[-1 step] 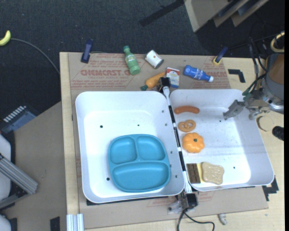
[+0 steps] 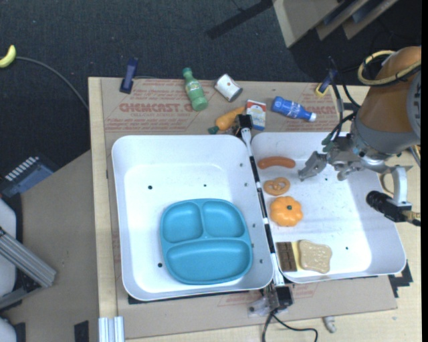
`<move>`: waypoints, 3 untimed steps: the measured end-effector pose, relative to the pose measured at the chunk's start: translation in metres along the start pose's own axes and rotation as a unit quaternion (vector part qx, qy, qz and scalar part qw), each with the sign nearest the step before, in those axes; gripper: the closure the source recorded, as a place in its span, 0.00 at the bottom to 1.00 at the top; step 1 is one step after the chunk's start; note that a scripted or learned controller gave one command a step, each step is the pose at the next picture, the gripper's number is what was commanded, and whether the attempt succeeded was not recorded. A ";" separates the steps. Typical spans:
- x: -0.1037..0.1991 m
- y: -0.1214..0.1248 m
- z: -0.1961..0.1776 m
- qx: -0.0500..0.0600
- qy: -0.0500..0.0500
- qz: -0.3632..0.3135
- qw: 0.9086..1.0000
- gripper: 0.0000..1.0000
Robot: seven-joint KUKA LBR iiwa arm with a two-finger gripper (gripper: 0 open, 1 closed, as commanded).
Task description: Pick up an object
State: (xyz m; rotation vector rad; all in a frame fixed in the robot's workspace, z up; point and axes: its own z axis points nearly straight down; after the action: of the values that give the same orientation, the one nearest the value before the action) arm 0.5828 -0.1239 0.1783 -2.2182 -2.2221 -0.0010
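Toast slice [image 2: 315,256] lay at right bin's [image 2: 374,260] front edge. Tool [image 2: 329,167] hovered, fingers spread, nothing between them, above bin; sausage [image 2: 276,162], pretzel [image 2: 276,186], pumpkin [image 2: 285,211] nearby; blue tray [image 2: 205,240] in left bin [image 2: 134,200].

A blue divided plate [image 2: 205,240] lies in the left white bin [image 2: 134,167]; a green bottle [image 2: 194,90] lies on the desk [image 2: 107,113] behind it.

Floor [image 2: 53,40]: dark carpet, crossed by a thin pale cable [image 2: 57,73].
Bench top [image 2: 167,103]: tan board printed with red lettering.
Upper right: beige furniture [image 2: 334,20].
Light: even, soft shadows.
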 end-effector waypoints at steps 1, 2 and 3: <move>0.021 -0.019 0.094 0.000 -0.001 0.001 1.000 0.00; 0.031 -0.053 0.094 0.001 0.000 0.001 1.000 0.00; 0.032 -0.075 0.094 0.001 0.000 0.001 1.000 0.00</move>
State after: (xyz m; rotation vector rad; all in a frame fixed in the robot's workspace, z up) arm 0.5078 -0.0920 0.0842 -2.2203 -2.2186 0.0016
